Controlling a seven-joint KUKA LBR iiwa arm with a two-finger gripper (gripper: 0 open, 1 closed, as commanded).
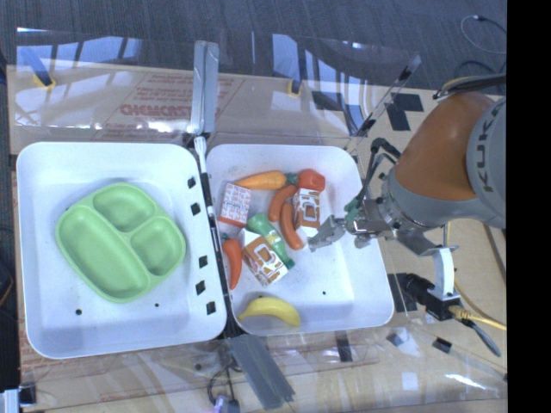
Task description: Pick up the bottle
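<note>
Camera view: metal tool [325, 233], grip unreadable, beside the glossy green-capped bottle [267, 255] in the right bin [366, 304].

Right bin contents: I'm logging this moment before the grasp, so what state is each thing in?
Bottle: lying in the right bin, ungrasped.
Gripper: low over the bin, right of the bottle.
Banana: lying at the near wall.
Green tray: flat in the left bin.

The divided plate [120, 240] lies in the left bin [34, 317]; the bottle [306, 203], seemingly upright, in the right bin [366, 304].
</note>
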